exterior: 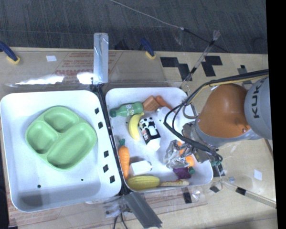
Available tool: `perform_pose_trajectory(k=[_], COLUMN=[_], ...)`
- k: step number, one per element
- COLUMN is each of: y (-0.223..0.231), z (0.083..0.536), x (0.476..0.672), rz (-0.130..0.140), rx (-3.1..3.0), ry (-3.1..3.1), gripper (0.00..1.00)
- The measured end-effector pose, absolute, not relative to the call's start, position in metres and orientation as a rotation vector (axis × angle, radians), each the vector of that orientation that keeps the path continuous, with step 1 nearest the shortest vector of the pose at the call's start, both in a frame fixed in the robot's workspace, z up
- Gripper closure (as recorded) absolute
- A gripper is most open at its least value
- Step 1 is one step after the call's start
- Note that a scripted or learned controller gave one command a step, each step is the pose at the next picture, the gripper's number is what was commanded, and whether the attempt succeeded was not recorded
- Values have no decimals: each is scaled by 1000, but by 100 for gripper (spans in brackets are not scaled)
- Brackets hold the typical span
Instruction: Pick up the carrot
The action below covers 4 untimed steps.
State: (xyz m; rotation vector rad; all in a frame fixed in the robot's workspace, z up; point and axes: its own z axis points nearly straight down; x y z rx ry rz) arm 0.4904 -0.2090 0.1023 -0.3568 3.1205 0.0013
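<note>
Orange and slim, the carrot (123, 156) lies along the left wall of the right bin (114, 96), well to the left of the gripper (179, 155), which sits low over a jumble at the bin's right side, under the arm's orange band (224, 113). Whether the gripper is released or clenched cannot be told, since the wrist and cables cover it. One risk, as I judge it, is a wrong grab: directly beneath the gripper lie a crinkled silver wrapper (174, 151), a small orange piece (189, 159) and a purple item (183, 172), and the orange piece could easily be mistaken for the target. A second risk lies in the route: between the gripper and the carrot stands a black-and-white bottle (149, 131) with a banana (134, 126) just beyond it, so a low sweep leftward would knock them about. A third comes at the carrot itself, which lies close to the bin wall, with a white block (140, 167) touching its lower end and a yellow corn cob (143, 182) just below that; a finger coming down on the wall side may strike the rim, or the grip may catch the block as well. The green plate (61, 136) in the left bin is far beyond it all.
</note>
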Motion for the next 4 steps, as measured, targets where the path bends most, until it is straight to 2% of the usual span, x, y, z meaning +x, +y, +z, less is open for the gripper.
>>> perform_pose_trajectory(k=[1,2,3,4], y=[-209,-208,-208,-208], z=[102,113,112,93], x=[490,492,492,485], rz=[2,0,1,1], rx=[-358,-365,-366,-502], ry=[3121,3117,3118,3099], gripper=[0,100,0,0])
